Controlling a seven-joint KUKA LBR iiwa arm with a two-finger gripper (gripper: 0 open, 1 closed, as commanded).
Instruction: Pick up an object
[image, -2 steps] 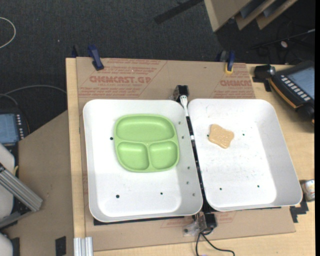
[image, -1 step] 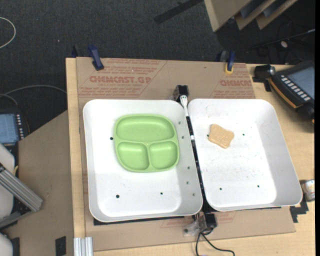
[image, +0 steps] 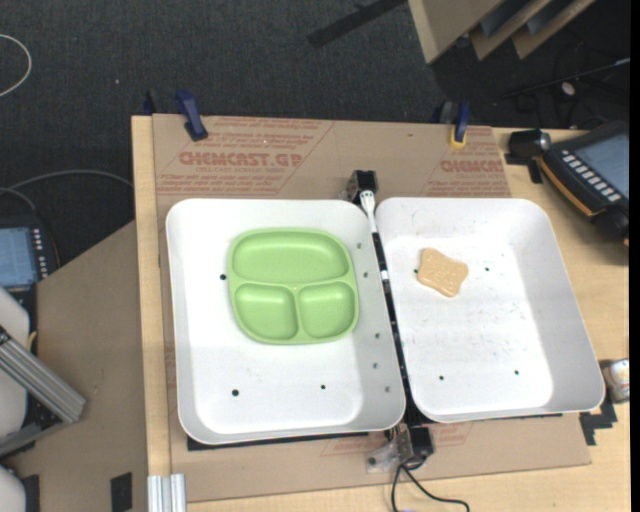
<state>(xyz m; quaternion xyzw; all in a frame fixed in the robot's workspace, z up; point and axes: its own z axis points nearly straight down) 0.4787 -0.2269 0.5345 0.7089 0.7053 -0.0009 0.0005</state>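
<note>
**Tan piece lies alone in the bin beside the green plate**

Below me the green plate (image: 290, 285) sits in the left bin (image: 185, 330), toward that bin's far half. It is a divided plate: one wide compartment on the far side and two smaller ones on the near side. It lies flat, right side up.

The thing I could pick, a small tan piece (image: 441, 272) with an uneven outline, lies to the right of the green plate, across the seam where the two bins meet. It rests flat on the floor of the right bin (image: 560, 300), well apart from the plate and touching no wall. I cannot tell what it is made of.

Beyond the green plate a black clip (image: 362, 184) sits at the far end of the seam. Farther back than the plate, the brown board (image: 250, 150) under both bins carries red print, and a blue clamp (image: 190, 113) grips its far edge. On the near side of the plate, past the bins' front rims, a black cable (image: 410, 480) trails off the board.
</note>
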